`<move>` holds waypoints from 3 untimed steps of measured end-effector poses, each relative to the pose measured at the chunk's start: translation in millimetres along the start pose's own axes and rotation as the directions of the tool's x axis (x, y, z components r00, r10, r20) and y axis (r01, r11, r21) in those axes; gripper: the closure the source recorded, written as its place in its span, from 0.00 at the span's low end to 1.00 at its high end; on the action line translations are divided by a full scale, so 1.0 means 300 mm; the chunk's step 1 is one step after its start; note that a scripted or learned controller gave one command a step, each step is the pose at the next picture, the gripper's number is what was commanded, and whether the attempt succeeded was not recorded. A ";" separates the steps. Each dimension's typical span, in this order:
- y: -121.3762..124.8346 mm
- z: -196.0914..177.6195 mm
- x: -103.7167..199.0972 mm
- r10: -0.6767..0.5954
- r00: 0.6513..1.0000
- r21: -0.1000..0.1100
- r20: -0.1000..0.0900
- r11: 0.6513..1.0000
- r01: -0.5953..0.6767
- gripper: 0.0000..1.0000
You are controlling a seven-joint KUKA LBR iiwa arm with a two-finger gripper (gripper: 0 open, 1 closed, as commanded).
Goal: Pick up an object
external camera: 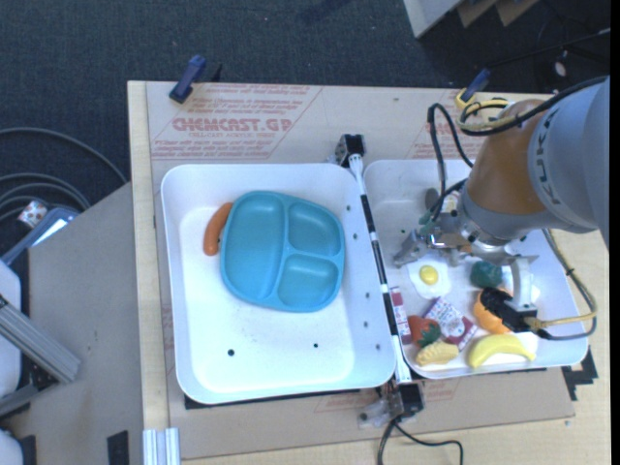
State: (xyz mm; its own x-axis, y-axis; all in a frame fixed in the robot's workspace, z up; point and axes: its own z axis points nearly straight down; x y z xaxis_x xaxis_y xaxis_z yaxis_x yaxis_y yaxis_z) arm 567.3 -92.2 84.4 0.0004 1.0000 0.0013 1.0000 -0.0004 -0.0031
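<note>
End effector (423,243), finger state indiscernible, low in right bin (387,187) above fried egg (428,279); blue tray (282,250) in left bin (184,289).

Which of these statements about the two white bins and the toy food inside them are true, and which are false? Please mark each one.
1. A blue divided plate lies in the left bin. True.
2. The fried egg lies in the left bin. False: it is in the right bin.
3. The banana lies near the front edge of the right bin. True.
4. The orange carrot rests on top of the blue plate. False: it lies beside the plate's left edge, partly tucked under it.
5. The arm reaches over the right bin. True.
</note>
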 end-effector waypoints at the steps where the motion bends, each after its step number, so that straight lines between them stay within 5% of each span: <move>1: 0.094 -0.001 -0.001 0.000 1.000 -0.003 0.001 1.000 0.000 0.00; 2: -0.012 0.000 -0.002 0.000 1.000 0.000 0.000 1.000 0.000 0.00; 3: 0.245 0.001 -0.003 0.001 1.000 0.003 0.000 1.000 -0.001 0.00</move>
State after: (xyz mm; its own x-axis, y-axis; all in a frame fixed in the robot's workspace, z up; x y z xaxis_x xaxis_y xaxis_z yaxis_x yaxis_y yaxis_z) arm 640.7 -93.0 83.9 0.0011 1.0000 0.0010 1.0000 -0.0011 -0.0061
